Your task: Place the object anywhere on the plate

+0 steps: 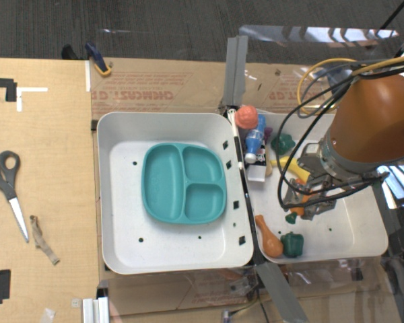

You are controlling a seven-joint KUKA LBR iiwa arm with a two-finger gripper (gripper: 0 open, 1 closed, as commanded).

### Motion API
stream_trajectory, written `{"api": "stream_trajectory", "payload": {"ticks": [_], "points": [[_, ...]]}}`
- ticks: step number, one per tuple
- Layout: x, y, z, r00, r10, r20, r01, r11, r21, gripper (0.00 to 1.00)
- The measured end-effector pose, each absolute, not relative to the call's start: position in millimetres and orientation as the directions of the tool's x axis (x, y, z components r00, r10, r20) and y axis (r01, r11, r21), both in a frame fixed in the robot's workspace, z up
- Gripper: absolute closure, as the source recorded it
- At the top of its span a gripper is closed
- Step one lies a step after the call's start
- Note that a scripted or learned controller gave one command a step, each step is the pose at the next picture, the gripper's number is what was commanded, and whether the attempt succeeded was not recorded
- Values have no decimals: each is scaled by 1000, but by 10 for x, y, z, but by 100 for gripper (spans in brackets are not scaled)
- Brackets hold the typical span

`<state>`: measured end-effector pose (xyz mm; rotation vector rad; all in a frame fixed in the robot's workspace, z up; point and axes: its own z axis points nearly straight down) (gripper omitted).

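Observation:
A teal plate [184, 182] with three compartments lies in the middle of the left bin [114, 200]. Toy foods lie in the right bin [350, 237]: a pink-orange ball [246, 118], a blue bottle [254, 143], a dark green piece [281, 142], a yellow piece [293, 171], an orange gourd [269, 237] and a green pepper [293, 244]. My gripper [308, 204] hangs low over the middle of the right bin, mostly hidden under the arm's orange band [380, 116]. A small orange and green piece [293, 214] sits right at its left side.
Scissors [10, 187] and a scrap [44, 241] lie on the cardboard at the left. The wall between the bins [241, 187] carries black clips. Cables [323, 79] loop above the right bin.

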<state>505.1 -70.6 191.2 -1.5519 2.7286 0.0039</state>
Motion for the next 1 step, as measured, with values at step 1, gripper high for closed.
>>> {"api": "stream_trajectory", "payload": {"ticks": [1], "points": [[5422,182,2484,-374,-928,-4,-928,374,-1,100]]}}
